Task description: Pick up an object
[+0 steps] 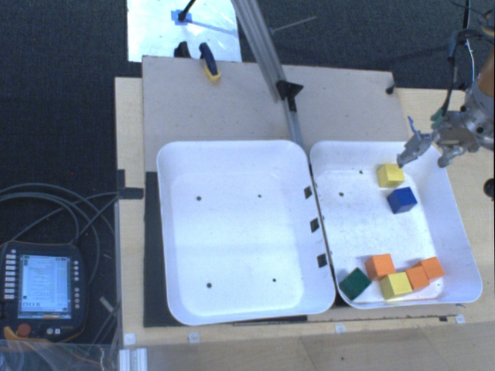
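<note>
Hovering at the far right rim of the right bin (456, 230), the hand (427, 153) hangs with its two fingers spread apart and nothing between them. One fingertip (405, 158) sits just beside the yellow cube (390, 175), above its upper right corner; whether it touches cannot be told from this slant. This looks like the approach step, with no grasp yet made. Close below the yellow cube lies a blue cube (402, 199), a little apart from it. Further down, near the bin's front wall, a green cube (355, 283), two orange cubes (380, 265) and a second yellow one (396, 285) crowd together. The left bin (166, 168) stands alongside on the desk (128, 130). Next, the hand likely needs to centre over the yellow cube, straddle it and descend before closing.
</note>
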`<state>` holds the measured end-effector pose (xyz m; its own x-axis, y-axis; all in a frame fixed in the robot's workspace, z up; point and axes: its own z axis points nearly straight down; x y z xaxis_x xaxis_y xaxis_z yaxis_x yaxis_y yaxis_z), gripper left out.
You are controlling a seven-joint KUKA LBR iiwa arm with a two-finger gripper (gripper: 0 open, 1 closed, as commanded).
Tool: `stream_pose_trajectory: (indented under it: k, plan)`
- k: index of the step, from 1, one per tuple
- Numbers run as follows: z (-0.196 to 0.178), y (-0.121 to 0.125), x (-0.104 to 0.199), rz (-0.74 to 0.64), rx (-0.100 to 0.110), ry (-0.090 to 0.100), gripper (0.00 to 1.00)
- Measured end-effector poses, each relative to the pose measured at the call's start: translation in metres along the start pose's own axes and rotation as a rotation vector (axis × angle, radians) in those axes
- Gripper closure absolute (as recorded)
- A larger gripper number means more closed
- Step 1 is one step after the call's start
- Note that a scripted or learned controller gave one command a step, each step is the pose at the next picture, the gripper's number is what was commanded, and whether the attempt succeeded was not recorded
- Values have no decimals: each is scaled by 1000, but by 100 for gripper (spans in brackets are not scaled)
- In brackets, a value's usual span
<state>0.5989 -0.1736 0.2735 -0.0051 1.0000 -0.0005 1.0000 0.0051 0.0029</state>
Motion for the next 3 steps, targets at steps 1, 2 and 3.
stream_pose_trajectory:
  k: [1, 2, 3]
  plan:
    - [0, 0, 0, 0, 0, 0, 0]
    - [60, -2, -6, 3, 5, 0, 0]
    - [121, 3, -2, 2, 6, 1, 0]
